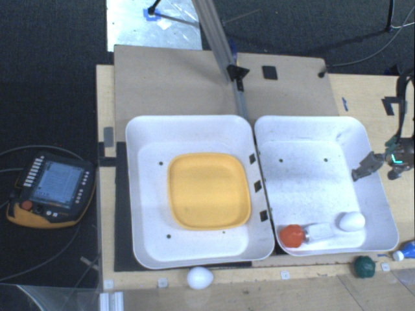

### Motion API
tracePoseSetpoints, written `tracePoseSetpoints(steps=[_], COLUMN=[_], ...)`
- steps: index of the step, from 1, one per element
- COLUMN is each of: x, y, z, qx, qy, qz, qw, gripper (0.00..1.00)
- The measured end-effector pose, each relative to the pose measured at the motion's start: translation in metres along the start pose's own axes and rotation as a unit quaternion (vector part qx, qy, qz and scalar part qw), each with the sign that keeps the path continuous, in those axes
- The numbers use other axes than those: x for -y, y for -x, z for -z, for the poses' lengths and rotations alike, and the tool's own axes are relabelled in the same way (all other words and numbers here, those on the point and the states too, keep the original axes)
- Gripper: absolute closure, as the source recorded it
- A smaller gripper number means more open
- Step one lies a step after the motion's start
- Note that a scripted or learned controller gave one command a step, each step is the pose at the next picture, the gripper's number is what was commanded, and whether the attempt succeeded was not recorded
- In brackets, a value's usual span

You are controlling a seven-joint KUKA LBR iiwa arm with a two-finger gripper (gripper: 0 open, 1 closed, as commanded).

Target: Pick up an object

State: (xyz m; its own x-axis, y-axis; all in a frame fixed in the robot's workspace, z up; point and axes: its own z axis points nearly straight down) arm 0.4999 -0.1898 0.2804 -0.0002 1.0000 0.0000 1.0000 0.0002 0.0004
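so there's a white egg (351, 221) lying just below the gripper (368, 164), with an orange-red ball (292, 235) further down-left, clear tube (319, 231) between them.

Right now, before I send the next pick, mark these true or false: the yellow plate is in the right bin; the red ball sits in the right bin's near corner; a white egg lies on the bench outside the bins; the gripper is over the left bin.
1. The yellow plate is in the right bin. False: it lies in the left bin.
2. The red ball sits in the near corner of the right bin. True.
3. A white egg lies on the bench outside the bins. True, just in front of the left bin.
4. The gripper is over the left bin. False: it is at the right bin's far right edge.
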Motion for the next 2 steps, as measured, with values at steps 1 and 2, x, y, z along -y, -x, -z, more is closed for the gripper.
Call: tracePoseSetpoints(steps=[1, 2], x=[0.0, -0.004], y=[0.0, -0.001], z=[0.0, -0.041], qx=[0.0, 0.0], qy=[0.0, -0.001], qz=[0.0, 0.0], qw=[1.0, 1.0], gripper=[0.0, 0.0])
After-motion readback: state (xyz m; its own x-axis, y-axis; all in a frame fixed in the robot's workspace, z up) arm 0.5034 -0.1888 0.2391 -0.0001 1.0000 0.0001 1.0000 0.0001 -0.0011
